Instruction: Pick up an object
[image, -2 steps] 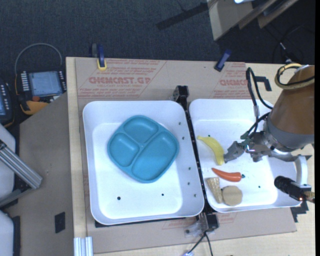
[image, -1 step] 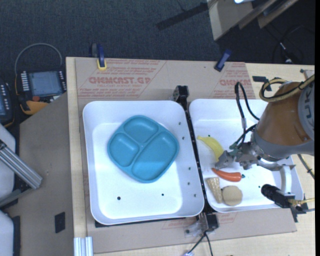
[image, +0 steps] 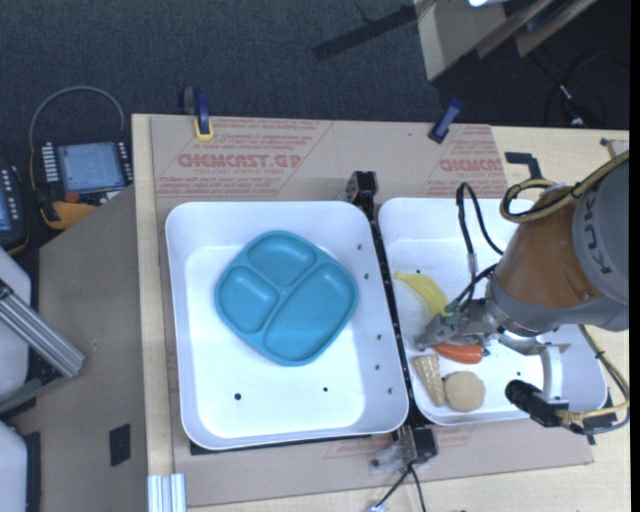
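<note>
Two white bins sit side by side on the desk (image: 300, 160). Left bin (image: 200, 330) carries a blue divided plate (image: 287, 297), well apart from the arm's reach. Right bin (image: 420, 225) holds the likely targets, clustered: banana (image: 424, 291), round bun (image: 463, 391), red-orange piece (image: 459, 352), pale wafer (image: 428, 372). Gripper (image: 447, 327) hangs low between banana and red piece, probably lining up a grasp; cannot tell its finger spacing.
</note>
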